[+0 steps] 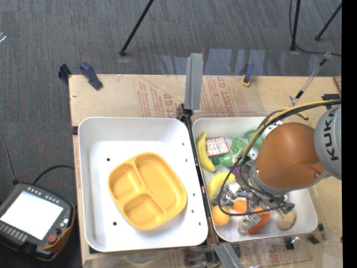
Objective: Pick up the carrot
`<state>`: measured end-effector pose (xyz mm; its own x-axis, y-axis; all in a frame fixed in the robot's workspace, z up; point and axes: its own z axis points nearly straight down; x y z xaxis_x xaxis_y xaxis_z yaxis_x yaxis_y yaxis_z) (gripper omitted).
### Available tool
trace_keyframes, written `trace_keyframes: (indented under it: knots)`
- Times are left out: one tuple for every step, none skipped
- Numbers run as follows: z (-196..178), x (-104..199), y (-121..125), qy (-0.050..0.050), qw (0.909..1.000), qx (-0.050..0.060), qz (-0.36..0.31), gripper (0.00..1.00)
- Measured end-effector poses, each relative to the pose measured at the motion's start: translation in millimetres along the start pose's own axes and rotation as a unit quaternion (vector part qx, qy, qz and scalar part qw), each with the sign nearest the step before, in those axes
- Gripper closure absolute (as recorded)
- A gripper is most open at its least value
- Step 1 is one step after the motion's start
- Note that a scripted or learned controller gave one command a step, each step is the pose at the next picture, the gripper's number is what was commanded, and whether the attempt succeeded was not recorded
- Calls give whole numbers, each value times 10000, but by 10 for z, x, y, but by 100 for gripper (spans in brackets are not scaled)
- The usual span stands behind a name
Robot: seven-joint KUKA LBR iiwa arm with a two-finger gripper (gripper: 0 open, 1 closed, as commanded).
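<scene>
The pincer [248, 208] hangs low in the right bin [308, 228], over a pile of toy food. I cannot tell how it stands. The carrot [260, 223] lies just under it, near the front wall. The yellow tray [147, 190] rests in the left bin [95, 144].

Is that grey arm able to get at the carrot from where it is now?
Probably yes. The gripper hangs low in the right bin, right beside the carrot, with nothing lying on top of it, though other toy foods crowd close.
</scene>
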<state>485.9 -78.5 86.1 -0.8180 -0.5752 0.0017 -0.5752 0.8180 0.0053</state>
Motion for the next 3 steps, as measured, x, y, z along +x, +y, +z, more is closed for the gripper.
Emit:
trace_keyframes:
  knots:
    - [-95,-20,10,-11,10000,1,-17,100]
    - [-88,-19,18,-7,10000,-8,-22,0]
    - [-2,-2,-15,0,9960,4,898,0]
